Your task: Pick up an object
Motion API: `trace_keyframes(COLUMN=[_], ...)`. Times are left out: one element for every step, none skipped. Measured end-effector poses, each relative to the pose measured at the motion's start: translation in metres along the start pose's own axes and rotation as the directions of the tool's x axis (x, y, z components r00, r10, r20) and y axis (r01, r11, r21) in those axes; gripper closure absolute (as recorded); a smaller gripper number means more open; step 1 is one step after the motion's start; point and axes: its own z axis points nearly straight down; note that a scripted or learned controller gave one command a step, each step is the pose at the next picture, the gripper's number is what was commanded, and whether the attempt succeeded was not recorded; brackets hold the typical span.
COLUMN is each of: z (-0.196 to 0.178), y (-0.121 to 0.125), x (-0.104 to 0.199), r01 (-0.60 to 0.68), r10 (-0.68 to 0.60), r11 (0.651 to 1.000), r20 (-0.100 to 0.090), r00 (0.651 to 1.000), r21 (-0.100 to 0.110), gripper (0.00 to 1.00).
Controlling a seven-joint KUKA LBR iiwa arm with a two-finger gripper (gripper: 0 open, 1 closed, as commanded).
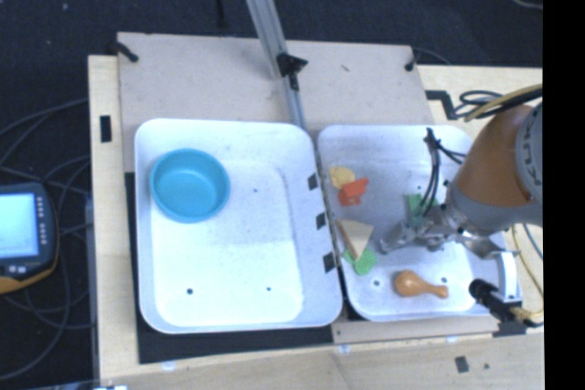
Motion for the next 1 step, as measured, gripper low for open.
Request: trace_keyframes(z=[-0.0128], y=[0.0025], x=[-0.0003], r01=[-0.003], r10=[0.003], r11=[1.000], r20=[-0.001], r00=[1.000], r21=[-0.006], gripper=[1.00])
